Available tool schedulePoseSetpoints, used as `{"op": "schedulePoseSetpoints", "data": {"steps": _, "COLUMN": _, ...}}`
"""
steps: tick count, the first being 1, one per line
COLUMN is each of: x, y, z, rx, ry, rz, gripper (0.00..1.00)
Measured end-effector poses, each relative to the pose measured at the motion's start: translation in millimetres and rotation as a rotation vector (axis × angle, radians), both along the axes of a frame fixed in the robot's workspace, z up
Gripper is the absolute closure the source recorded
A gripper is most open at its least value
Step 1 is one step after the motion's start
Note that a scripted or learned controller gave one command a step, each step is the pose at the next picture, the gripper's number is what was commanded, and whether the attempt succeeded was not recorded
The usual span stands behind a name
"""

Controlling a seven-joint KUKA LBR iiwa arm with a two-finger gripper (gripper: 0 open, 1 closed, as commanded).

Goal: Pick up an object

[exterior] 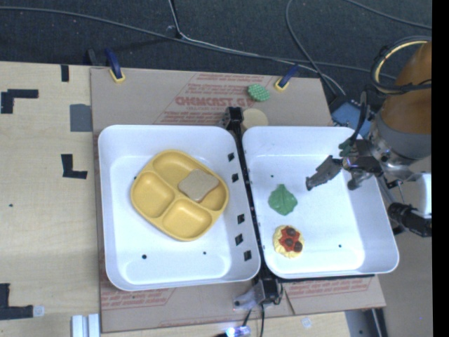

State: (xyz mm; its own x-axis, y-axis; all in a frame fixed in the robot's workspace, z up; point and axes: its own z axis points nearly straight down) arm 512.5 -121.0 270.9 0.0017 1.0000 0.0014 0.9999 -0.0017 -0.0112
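Note:
In the right bin lie a green leafy toy and, nearer the front, a small round yellow toy with red spots. The left bin holds a yellow divided plate with a tan bread slice on it. My gripper hangs over the right bin's upper middle, to the right of and above the green toy. Its two dark fingers stand apart, open, with nothing between them.
A small green dotted object and a pale disc lie on the cardboard behind the bins. Black clips run along the divider between the bins. Cables cross the dark floor at the back.

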Motion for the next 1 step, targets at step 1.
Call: {"op": "schedulePoseSetpoints", "data": {"steps": 1, "x": 1.8, "y": 0.2, "z": 5.0, "rx": -0.002, "ry": -0.01, "rz": 0.003, "gripper": 0.0}}
